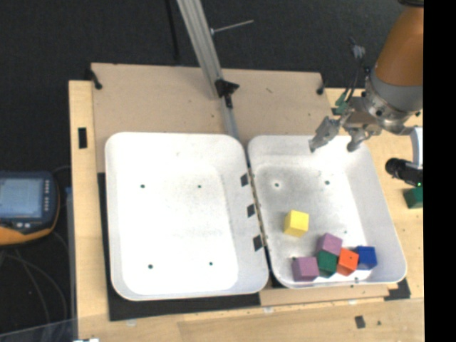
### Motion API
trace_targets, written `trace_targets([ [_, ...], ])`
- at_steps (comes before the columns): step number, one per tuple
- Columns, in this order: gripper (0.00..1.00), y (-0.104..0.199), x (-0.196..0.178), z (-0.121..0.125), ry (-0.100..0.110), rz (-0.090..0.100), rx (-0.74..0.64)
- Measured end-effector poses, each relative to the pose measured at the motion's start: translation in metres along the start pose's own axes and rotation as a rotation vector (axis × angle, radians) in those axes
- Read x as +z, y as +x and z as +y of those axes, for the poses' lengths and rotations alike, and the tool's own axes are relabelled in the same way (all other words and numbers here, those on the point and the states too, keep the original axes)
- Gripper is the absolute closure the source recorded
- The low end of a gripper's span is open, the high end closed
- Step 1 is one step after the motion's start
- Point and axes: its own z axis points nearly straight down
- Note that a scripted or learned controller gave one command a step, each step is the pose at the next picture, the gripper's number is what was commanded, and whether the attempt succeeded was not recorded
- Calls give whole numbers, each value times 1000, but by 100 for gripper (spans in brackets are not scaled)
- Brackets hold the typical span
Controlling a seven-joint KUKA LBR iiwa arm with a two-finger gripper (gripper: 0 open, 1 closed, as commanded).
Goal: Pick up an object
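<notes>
Two white bins share the bench, and my gripper (334, 142) hangs open and empty over the right bin's (385, 212) far edge, well apart from the yellow block (297, 222), so dropping straight down would grab nothing.

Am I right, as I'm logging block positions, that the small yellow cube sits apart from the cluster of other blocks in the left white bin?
Not quite: the small yellow cube does sit apart from the cluster of other blocks, but in the right white bin, not the left one. The camera view shows this.
</notes>
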Motion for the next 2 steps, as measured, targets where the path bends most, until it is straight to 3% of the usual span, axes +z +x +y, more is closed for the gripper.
trace_targets([
  [1,0,47,96,-12,8,2,-1],
  [2,0,45,91,-11,0,2,3],
])
